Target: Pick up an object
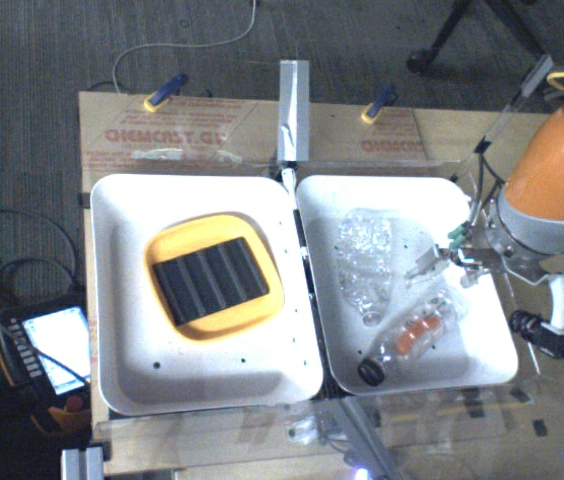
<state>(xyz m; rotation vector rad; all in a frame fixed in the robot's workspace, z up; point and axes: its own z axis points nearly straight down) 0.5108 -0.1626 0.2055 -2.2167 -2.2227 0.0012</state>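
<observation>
- Now, two shallow white plastic bins sit side by side on the bench, the left bin [112,268] and the right bin [482,358], touching along their inner rims.
- Over on the left, a yellow rounded-square tray with a black ribbed insert [215,276] lies flat near the middle of the left bin, turned slightly askew.
- Right bin, far half: a crumpled clear plastic bottle [365,260] lies on the floor, stretching from the far-left area toward the centre.
- Right bin, near side: a clear plastic bottle with an orange label and a black cap [410,336] lies slanted, its cap pointing at the near-left corner.
- And the grey arm with the orange band [550,173] reaches in from the right, hanging over the right bin's right rim.
- Its two-finger gripper [450,258] sits over the right part of the right bin, near the right end of the labelled bottle and just right of the crumpled one.
- Whether the pincer is apart or together cannot be told; the tip is small and tangled with fittings.
- At the far edge, two blue-and-yellow clamps [165,92] pin a brown printed cardboard sheet [162,138] under the bins.
</observation>
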